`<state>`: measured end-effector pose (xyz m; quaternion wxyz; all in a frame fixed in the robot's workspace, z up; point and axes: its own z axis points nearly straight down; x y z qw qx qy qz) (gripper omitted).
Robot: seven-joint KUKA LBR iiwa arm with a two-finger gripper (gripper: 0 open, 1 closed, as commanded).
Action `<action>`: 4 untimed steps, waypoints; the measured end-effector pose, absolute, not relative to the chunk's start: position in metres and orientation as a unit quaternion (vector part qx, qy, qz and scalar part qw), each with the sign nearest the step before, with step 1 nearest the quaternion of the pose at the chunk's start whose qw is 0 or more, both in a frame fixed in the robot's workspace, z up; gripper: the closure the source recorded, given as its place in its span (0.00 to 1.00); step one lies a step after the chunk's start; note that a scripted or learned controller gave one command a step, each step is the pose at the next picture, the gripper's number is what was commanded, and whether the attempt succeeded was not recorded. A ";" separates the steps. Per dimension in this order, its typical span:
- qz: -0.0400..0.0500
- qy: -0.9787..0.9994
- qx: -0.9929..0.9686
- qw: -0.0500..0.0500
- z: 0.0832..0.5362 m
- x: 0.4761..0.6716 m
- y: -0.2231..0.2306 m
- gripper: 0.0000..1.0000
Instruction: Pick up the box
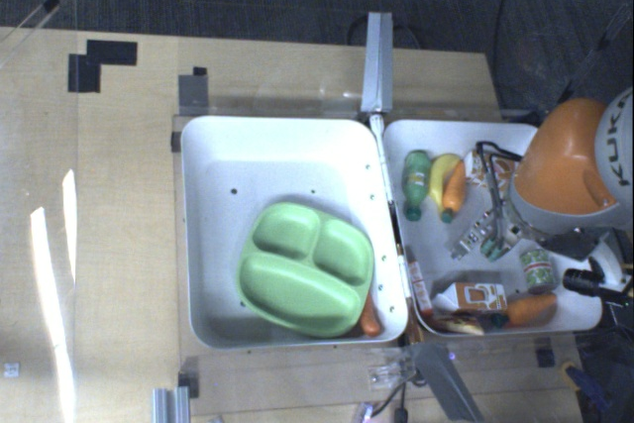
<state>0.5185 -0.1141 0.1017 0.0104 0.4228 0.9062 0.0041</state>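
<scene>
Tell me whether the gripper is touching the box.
Apart. The camera view shows bare white bin floor between the gripper and the box, which lies near the right bin's front wall.

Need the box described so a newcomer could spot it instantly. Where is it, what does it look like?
Look in the right bin, along its near wall. The box lies flat there, small, white and orange, beside a carrot; it is the one squared, printed carton among rounded items.

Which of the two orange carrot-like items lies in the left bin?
The carrot tucked under the green plate's lower right edge; the other carrot lies beside the box.
</scene>
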 end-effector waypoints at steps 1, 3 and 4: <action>0.006 0.906 0.423 0.014 0.113 0.521 -0.113 1.00; 0.002 0.911 0.413 0.009 0.090 0.492 -0.102 0.00; 0.002 0.911 0.413 0.009 0.090 0.492 -0.103 0.00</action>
